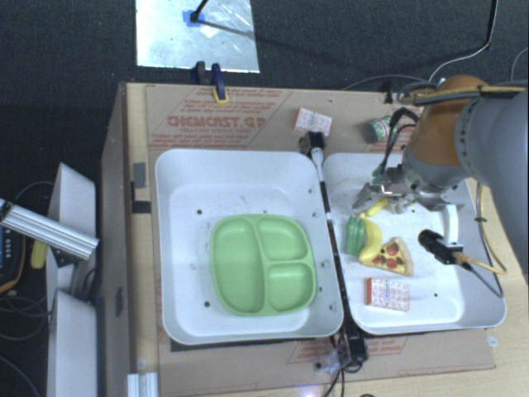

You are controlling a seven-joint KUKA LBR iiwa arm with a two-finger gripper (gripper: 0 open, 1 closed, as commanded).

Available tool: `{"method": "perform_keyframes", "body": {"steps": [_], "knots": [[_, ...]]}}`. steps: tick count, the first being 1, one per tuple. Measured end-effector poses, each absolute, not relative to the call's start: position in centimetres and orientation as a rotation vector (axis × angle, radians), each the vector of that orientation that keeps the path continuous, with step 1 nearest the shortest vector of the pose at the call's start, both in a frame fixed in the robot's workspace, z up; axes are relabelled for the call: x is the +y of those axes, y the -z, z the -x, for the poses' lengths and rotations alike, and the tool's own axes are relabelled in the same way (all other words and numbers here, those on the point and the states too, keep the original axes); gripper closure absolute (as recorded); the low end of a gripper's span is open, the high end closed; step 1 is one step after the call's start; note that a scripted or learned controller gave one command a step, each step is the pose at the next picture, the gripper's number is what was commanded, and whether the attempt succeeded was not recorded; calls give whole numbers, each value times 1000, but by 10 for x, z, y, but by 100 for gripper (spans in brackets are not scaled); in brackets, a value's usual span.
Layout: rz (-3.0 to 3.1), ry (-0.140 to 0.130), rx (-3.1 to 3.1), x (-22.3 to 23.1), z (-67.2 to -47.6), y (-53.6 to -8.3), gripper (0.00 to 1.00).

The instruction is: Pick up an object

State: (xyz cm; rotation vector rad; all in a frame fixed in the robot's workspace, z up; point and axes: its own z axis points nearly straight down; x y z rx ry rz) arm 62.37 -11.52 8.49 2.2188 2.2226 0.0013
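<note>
My metal gripper (374,195) hovered in the right shallow white plastic bin (430,313); whether spread, I couldn't tell. At its six o'clock lay a curved glossy yellow banana (371,240).

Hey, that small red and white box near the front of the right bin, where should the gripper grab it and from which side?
Probably from straight above. The red and white box lies flat and apart from the pizza slice, with bare right bin floor around it. Close the fingers across its shorter width, near the middle.
</note>
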Motion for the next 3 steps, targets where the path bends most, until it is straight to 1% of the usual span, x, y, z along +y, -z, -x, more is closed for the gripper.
{"method": "perform_keyframes", "body": {"steps": [1,2,3], "knots": [[-2218,-1,2223,-98,-606,-85,0],[-2219,-1,2222,-86,-575,-84,0],[-2217,-3,2222,-86,-575,-95,100]]}}
